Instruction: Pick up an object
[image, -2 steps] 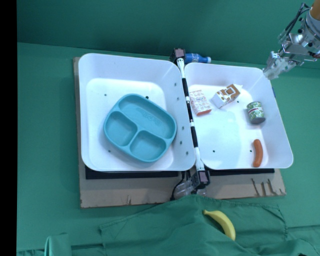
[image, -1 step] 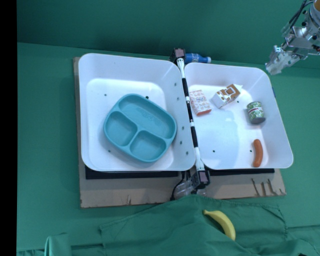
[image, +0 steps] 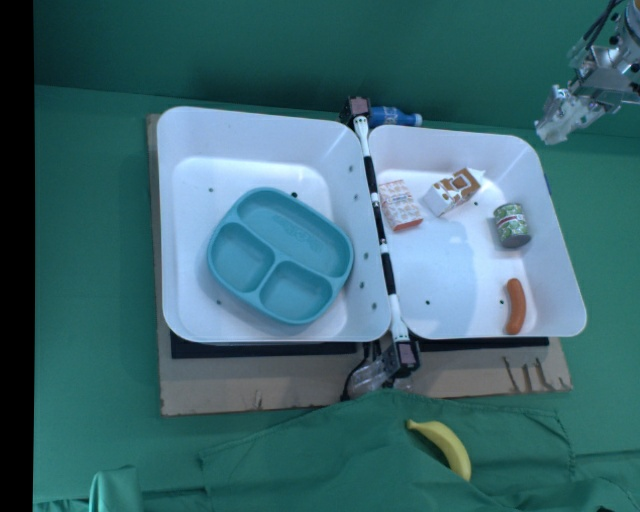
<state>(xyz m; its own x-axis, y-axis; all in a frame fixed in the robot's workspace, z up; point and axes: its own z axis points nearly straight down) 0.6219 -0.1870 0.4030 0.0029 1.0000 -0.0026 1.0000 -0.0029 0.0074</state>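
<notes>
Tool (image: 556, 113) at upper right of frame, off past the right bin (image: 560, 290) over the green desk (image: 90, 250) — can't tell its state — carton (image: 453, 190), packet (image: 400, 205), can (image: 511, 224), sausage (image: 515, 305) lie in that bin; teal plate (image: 280, 256) in left bin (image: 190, 150).

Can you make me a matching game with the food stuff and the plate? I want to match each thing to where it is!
Things:
1. blue divided plate
2. sausage
3. banana
4. green can

Places:
A. on the green cloth in front of the bins
B. in the left bin
C. near corner of the right bin
D. right bin, near its right wall, above the sausage

Pairs: 1-B, 2-C, 3-A, 4-D
</notes>
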